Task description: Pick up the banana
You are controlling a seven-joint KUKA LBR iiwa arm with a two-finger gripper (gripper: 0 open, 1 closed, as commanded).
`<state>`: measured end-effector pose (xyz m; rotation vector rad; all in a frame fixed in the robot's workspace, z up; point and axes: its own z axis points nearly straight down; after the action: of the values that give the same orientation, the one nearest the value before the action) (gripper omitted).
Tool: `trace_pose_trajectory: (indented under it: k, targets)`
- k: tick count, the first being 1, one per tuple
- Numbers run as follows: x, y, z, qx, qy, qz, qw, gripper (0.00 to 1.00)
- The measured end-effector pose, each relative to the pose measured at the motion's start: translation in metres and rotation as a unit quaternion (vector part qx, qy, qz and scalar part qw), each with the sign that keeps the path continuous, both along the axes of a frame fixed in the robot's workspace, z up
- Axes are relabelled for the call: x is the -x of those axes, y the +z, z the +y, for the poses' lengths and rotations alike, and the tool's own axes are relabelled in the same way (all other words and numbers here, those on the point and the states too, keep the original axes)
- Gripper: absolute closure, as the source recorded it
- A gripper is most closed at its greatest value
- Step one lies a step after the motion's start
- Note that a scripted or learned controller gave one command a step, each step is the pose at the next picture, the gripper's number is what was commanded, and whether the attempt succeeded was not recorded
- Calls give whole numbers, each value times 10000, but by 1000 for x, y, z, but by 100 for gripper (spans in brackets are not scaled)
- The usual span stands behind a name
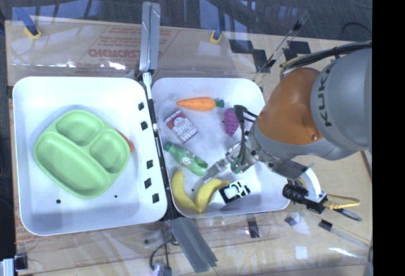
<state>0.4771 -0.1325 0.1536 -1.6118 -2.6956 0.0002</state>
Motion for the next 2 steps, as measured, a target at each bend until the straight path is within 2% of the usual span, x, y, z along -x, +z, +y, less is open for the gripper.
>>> trace_pose_trajectory:
  k: [1, 2]
  targets:
    - [-10, 5, 34, 4, 472, -2, 9989, 0]
    - [-56, -20, 8, 4, 1757, -5, 9845, 0]
